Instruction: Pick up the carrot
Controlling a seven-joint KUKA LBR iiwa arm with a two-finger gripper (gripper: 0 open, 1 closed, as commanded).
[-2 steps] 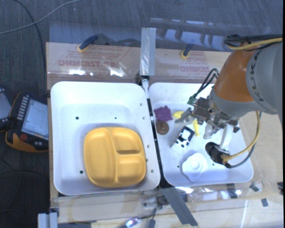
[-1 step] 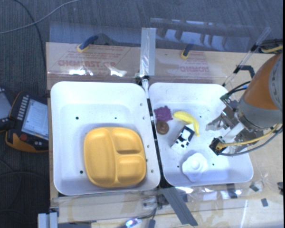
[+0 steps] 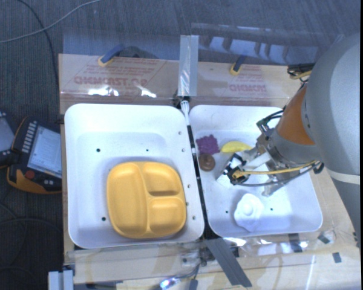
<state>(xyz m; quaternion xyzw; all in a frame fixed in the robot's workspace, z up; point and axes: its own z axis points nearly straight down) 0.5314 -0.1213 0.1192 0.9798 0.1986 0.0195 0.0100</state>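
camera view, looking down at a slant: two white bins sit side by side mid-frame. the left bin (image 3: 78, 125) has a yellow compartment tray (image 3: 147, 198) lying flat in its lower middle. the grey arm (image 3: 336, 101) comes in from the right edge over the right bin (image 3: 302, 216), w/ the orange band (image 3: 293, 125) just above the wrist. the gripper (image 3: 257, 165) hangs low over the middle of that bin; can't tell if it's spread or pressed together.

left of it, near the wall btw the bins, is a purple knobbly thing (image 3: 207, 143), w/ a small brown round thing (image 3: 206, 161) just below. a yellow rounded thing (image 3: 235, 146) lies right of the purple one, close to the gripper. a white lumpy thing (image 3: 248, 213) sits lower in the bin, below the gripper. where the carrot is, can't tell from this angle.

across the upper frame, behind the bins, is brown cardboard (image 3: 127, 77) w/ a yellow clamp (image 3: 109, 56). far left on the grey carpet (image 3: 24, 53) lies a teach pendant (image 3: 36, 156).
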